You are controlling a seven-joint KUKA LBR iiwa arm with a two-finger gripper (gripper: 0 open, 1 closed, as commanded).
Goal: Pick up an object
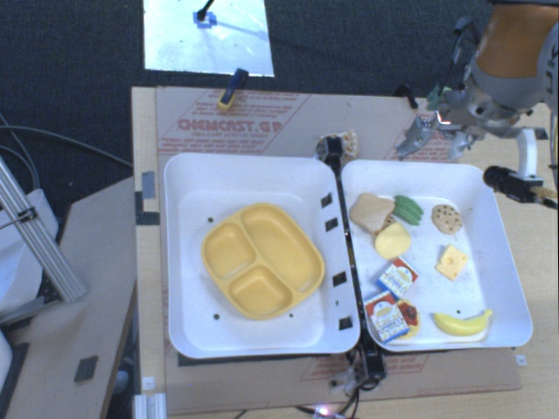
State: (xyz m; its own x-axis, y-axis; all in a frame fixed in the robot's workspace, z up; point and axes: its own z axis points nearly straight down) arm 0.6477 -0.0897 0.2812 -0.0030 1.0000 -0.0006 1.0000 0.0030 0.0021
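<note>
The right bin [505, 260] holds several toy foods: a tan bread slice [370, 209], a green pod [408, 208], a cookie [446, 218], a pale yellow round piece [393, 240], a cheese wedge [452, 262], two small cartons [397, 278] [388, 316] and a banana [462, 323]. My gripper [435, 140] hangs above the back rim of this bin, behind the cookie and the green pod. Its two fingers stand apart, open, with nothing between them.
The left bin [188, 190] holds a yellow divided plate [262, 258]. A black divider clip strip [336, 225] runs between the bins. A black cylindrical part [511, 182] of the arm juts over the right bin's far right rim. A small yellow-and-blue tool [231, 90] lies behind the bins.
</note>
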